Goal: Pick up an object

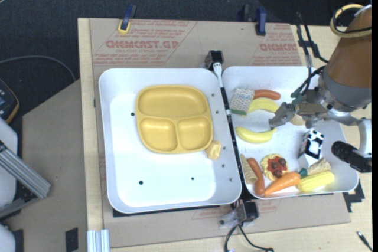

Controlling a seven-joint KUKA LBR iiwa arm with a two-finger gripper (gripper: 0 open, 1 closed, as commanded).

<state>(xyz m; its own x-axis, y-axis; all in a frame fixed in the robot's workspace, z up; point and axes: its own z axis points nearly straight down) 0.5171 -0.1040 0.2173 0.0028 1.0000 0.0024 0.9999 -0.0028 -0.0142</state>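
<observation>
- Arm (349, 68) comes in from 3 o'clock, orange band above the wrist, hanging over the right bin (236, 77).
- Tool (282, 117) sits low over the bin's middle, fingers spread apart, nothing between them.
- Lower banana (254, 135) lies just at 7 o'clock of the tool tip; can't tell if a finger touches it.
- Upper banana (263, 105) is at 11 o'clock of the tool, beside a grey-green cloth piece (241, 100) and a red sausage (266, 93).
- Along the bin's 6 o'clock edge: carrot (281, 183), corn cob (315, 180), small pizza toy (273, 164), second sausage (253, 168).
- Black-and-white toy (313, 144) lies at 4 o'clock of the tool, near the arm.
- Left bin (112, 144) holds a yellow divided plate (174, 117); a small pale yellow item (214, 151) rests at the plate's 4 o'clock corner.
- Both bins sit on a cardboard-covered tabletop (147, 38), clamped at 12 o'clock.
</observation>
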